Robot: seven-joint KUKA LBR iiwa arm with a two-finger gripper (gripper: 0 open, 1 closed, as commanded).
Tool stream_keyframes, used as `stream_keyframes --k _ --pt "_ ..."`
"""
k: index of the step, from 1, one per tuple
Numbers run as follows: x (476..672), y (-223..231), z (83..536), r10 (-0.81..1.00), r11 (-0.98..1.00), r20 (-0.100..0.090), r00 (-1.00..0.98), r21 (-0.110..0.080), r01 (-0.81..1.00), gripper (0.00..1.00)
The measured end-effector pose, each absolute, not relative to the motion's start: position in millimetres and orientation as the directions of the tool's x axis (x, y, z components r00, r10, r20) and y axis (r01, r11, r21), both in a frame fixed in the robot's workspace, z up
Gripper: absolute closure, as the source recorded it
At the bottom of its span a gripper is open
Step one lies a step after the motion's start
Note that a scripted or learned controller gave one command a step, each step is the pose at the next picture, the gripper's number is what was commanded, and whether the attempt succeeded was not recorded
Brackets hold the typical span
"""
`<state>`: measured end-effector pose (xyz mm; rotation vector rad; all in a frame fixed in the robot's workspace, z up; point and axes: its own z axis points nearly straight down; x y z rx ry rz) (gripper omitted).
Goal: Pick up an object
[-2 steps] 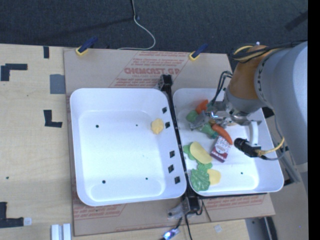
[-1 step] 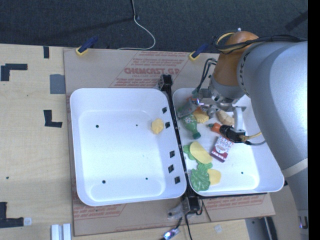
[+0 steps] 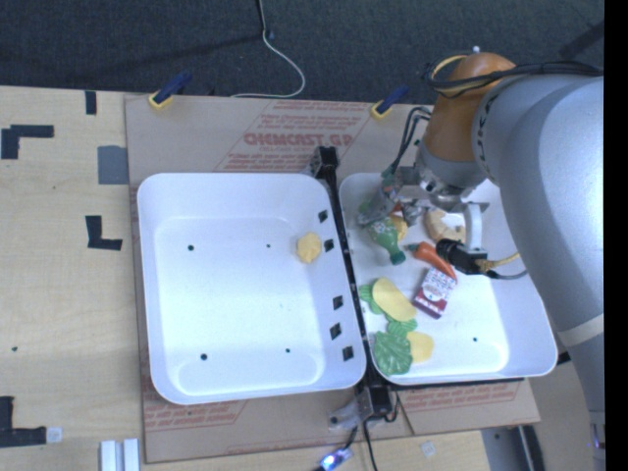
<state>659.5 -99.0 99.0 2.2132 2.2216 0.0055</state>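
My gripper (image 3: 397,202) was down in the right bin (image 3: 510,337), at its upper left corner and just right of centre frame, with the orange band of my arm directly above it. Whether it was gripping anything I could not tell, since my wrist covered that spot. By my judgement the pick was not yet done: nothing showed lifted clear, and every object I could see lay on a bin floor.

Just below the gripper sat a green bottle-shaped toy (image 3: 392,247), and beside it to the right an orange carrot-like piece (image 3: 432,256) and a red and white packet (image 3: 433,290). Lower down lay a yellow piece (image 3: 392,300), a green leafy toy (image 3: 392,346) and a small yellow lump (image 3: 420,345). A lone yellow object (image 3: 309,248) rested in the left bin (image 3: 167,263), near its right wall.

The divider (image 3: 339,263) between the bins ran close on my left, and the right bin's upper rim was just behind me, so sideways room looked tight. I judged straight up, or toward the bare lower right of the bin floor, to be the freest way out.
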Motion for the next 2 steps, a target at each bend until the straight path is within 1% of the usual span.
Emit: stream_keyframes --k 1,2 --pt "654.2 -17 190 1.0 0.009 0.003 -0.009 0.006 1.0 1.0" --pt "669.5 97 284 1.0 0.013 0.004 -0.013 0.01 1.0 1.0"
